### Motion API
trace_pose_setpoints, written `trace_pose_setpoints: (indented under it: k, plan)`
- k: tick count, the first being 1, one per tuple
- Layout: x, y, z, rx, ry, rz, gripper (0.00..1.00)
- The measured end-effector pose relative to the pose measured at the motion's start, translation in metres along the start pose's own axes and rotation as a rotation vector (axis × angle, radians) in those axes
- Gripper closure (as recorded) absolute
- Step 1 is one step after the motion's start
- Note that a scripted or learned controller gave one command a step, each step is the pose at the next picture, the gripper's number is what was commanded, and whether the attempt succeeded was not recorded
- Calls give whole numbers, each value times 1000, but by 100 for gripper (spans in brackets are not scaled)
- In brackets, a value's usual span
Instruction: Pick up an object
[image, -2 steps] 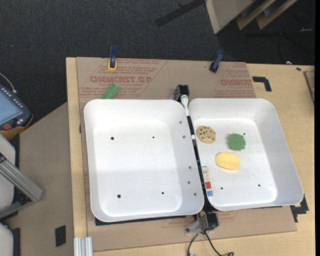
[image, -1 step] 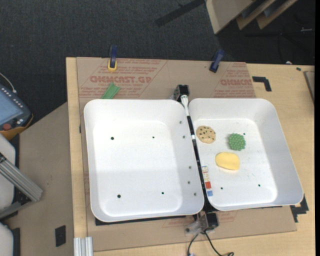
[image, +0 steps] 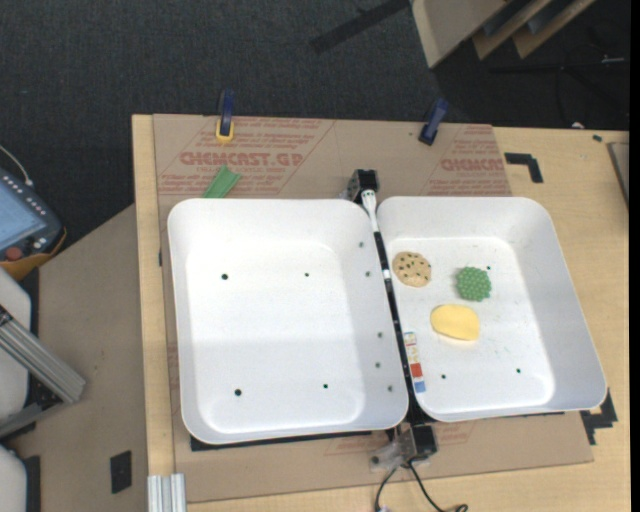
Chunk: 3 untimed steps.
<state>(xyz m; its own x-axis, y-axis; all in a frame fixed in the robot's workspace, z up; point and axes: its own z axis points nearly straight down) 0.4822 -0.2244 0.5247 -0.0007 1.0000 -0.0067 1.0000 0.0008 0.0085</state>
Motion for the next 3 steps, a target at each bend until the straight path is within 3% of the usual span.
trace_pose_setpoints:
  k: [1, 3]
  plan:
    - [57, -3, 54, 13, 9, -4, 100]
    - [187, -4, 151, 14, 9, -6, 100]
